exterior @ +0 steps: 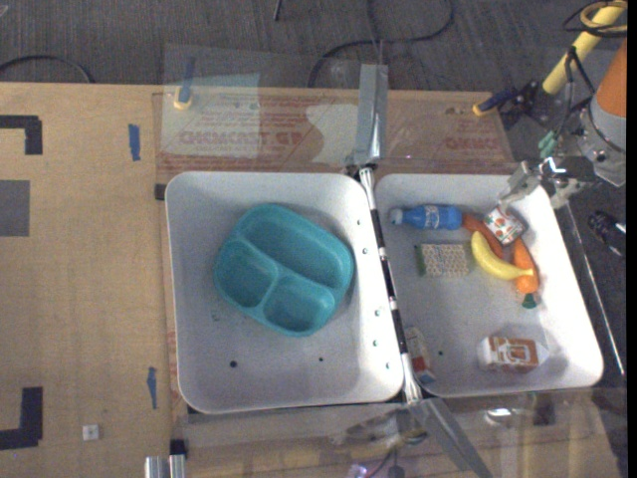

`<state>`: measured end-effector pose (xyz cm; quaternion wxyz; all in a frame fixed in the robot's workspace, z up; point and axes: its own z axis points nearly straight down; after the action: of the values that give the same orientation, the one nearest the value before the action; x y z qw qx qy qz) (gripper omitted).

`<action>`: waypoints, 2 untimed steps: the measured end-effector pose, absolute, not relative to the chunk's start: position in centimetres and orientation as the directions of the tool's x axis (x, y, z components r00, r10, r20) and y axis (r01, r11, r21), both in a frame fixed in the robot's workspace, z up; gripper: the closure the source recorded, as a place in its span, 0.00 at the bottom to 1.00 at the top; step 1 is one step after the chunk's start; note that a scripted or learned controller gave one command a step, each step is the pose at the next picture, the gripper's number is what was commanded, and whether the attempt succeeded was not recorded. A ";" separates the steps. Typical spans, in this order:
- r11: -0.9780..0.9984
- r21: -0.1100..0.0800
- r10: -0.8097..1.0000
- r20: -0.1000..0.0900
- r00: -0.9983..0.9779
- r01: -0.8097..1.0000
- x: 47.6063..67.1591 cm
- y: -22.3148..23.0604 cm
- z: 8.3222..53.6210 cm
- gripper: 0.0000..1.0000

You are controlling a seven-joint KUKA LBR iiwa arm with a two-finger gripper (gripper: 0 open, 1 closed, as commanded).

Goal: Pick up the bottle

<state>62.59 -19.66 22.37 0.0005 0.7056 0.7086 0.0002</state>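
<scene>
Bench (80, 267): a tan board surface is seen at the left, marked with black corner brackets and short strips of blue tape.
Left bin (199, 357): a shallow white tray is shown beside the right one, their inner walls nearly meeting along a metal divider.
Teal tray (284, 267): a teal divided plate with three compartments is laid in the middle of the left bin, turned at an angle.
Right bin (468, 337): a second white tray is shown, in which all the small items are gathered.
Bottle (428, 217): a blue bottle with a white cap is laid on its side near the far left corner of the right bin, the cap pointing left.
Green pad (442, 259): a speckled green rectangle is placed just below the bottle.
Banana (495, 260): a yellow banana is laid to the right of the pad, touching a carrot (525, 267).
Red-and-white packet (506, 226): it is seen just above the banana.
Carton (513, 352): a small orange-and-white carton is laid near the lower right corner.
Gripper (542, 179): it is held over the far right corner of the right bin, well apart from the bottle; nothing is seen between the fingers, and whether they are spread or pressed together cannot be told.
</scene>
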 end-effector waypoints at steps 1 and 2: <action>-0.155 0.000 0.988 0.000 0.155 0.988 58.4 -20.6 15.5 0.00; -0.079 0.002 0.997 -0.001 0.079 0.997 63.4 -16.6 10.1 0.00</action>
<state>63.38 -16.58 10.10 0.0009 0.7344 0.6788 0.0003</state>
